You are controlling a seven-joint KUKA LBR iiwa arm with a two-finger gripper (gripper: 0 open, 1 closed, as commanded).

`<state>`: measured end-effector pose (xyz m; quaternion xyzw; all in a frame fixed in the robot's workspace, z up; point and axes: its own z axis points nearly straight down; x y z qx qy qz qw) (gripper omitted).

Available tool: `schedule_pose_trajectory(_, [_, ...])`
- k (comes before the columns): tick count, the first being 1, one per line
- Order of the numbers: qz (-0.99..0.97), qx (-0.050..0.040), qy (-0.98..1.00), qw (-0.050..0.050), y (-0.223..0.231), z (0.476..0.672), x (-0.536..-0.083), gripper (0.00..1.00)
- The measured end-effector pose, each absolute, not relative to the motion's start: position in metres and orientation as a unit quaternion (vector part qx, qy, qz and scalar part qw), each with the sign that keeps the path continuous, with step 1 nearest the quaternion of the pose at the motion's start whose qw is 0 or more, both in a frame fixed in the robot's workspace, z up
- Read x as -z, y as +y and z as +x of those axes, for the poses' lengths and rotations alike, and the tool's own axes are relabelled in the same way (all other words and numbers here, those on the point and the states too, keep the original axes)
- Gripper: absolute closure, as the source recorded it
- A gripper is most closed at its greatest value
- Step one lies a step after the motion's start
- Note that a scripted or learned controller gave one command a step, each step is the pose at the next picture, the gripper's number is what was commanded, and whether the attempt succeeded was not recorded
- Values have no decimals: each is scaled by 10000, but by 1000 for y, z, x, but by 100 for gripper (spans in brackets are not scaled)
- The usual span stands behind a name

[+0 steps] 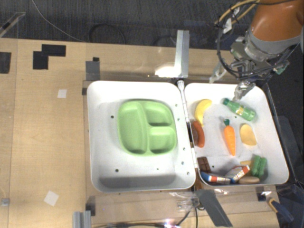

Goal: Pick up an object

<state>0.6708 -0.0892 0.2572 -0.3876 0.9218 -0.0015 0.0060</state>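
two shallow white bins are seen side by side on the worktop [42, 141]. the left bin [102, 175] is occupied by a green divided plate [146, 127], set near its middle. the right bin [273, 127] is scattered with small things: a yellow banana [202, 109] near its upper left, a brown sausage [197, 133] along its left wall just below the banana, an orange carrot [229, 137] laid lengthwise near the centre, a pale orange oval piece [247, 134] just right of the carrot, and a green bottle [240, 109] lying tilted near the far edge. along the near edge a dark brown block [204, 164], a blue-and-red tube [222, 177] and a green block [259, 166] are gathered. the claw [243, 90] is held over the far edge of the right bin, its tip just above and beside the green bottle's upper end; nothing is seen between its fingers, and whether they are apart or together cannot be told.
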Motion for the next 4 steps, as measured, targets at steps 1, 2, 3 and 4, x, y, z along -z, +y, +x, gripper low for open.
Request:
schedule_pose_trajectory(1, [-4302,-11,9027,21,-93,669,-104,0])
schedule_pose_trajectory(2, [-4394,29,8982,64,-106,570,-91,0])
schedule_pose_trajectory(3, [-3786,50,9255,91,-90,556,-91,0])
schedule_pose_trajectory(4, [-3822,68,9239,180,-86,562,-106,100])
